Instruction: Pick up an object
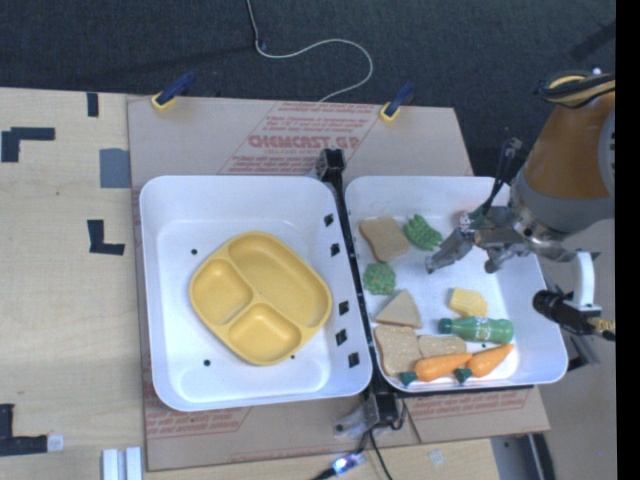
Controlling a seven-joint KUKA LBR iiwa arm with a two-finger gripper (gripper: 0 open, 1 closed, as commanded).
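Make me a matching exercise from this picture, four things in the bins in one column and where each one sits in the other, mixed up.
Things:
1. yellow divided plate
2. green bottle
3. carrots
4. hand

Places:
A. along the right bin's near edge
B. over the right bin, toward its right side
C. alone in the left bin
D. lying just above the carrots, below the yellow cheese block

Pairs: 1-C, 2-D, 3-A, 4-B

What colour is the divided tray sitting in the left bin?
Yellow all over, plain with no pattern. The divided tray shows clearly in the camera view, lying in the left bin.
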